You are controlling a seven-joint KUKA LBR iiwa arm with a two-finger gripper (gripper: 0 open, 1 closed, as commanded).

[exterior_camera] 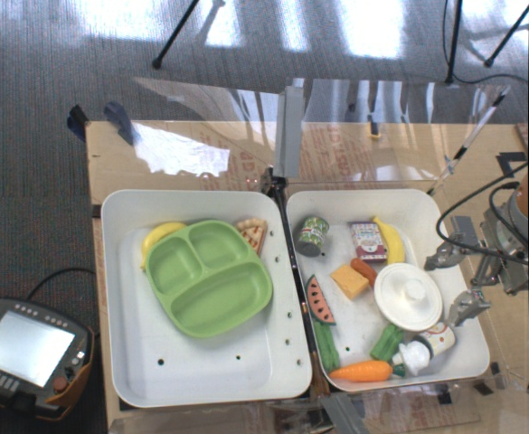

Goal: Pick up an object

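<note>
The end effector [464,284] was seen with fingers apart over the right bin's [477,346] edge; the toy carrot [365,372], judged light and stiff, could be gripped mid-body.

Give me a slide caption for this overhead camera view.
Open gripper hovers over the right bin's edge beside a white lid; the left bin holds a green divided plate.

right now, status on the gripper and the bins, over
Gripper open, holding nothing, at right bin's right edge. Nearest: round white lid, small white bottle. Nothing picked yet.
</note>
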